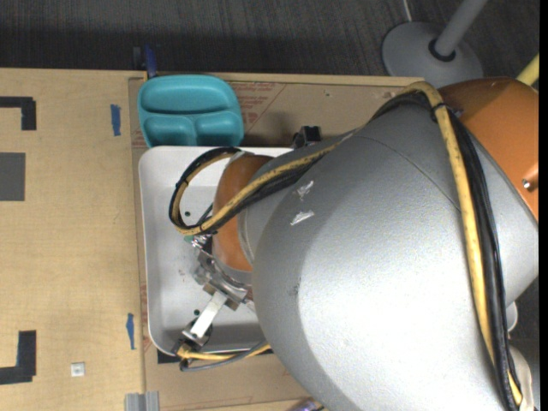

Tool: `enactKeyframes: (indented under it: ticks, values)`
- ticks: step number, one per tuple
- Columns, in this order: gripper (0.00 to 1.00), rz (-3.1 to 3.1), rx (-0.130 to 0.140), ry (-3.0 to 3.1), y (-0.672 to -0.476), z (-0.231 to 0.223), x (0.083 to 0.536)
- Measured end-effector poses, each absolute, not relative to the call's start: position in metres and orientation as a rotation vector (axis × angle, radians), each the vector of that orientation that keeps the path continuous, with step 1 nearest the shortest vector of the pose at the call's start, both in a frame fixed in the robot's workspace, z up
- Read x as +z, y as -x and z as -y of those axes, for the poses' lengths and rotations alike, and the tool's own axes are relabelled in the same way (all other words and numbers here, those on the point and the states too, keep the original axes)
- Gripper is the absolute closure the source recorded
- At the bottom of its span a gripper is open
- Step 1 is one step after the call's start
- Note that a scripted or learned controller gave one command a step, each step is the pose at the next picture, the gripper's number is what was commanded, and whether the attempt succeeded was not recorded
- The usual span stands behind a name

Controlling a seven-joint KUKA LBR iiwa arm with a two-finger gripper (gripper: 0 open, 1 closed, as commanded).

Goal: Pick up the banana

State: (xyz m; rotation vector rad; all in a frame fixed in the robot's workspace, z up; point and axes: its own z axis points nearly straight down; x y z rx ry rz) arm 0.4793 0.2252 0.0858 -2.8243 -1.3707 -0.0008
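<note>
Arm (402, 255) bulk swallows most of the frame from the right, grey shell with the orange band (505, 144) up top, and down low in the white bin (158, 229) sits the end effector (199, 328), reaching toward the bin's near-left corner. Whether it is open or closed cannot be told from this angle; the metal parts are too small and foreshortened. Yellow-and-black cable (193, 191) loops just above the end effector, across the bin floor. Something yellow peeks out just below the end effector at the bin's lower rim, but whether that is the banana or more cable cannot be told. Beyond the bin, well above the end effector, a teal moulded tray (190, 110) rests on the cardboard-covered table (68, 229).
</note>
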Motion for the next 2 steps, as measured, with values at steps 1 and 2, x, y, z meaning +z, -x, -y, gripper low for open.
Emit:
enactKeyframes:
  ticks: [1,2]
  values:
    - [0.0,0.741,-0.007,3.05,-0.48,-0.226,0.086]
    - [1.0,0.739,-0.011,3.05,-0.481,-0.226,0.096]
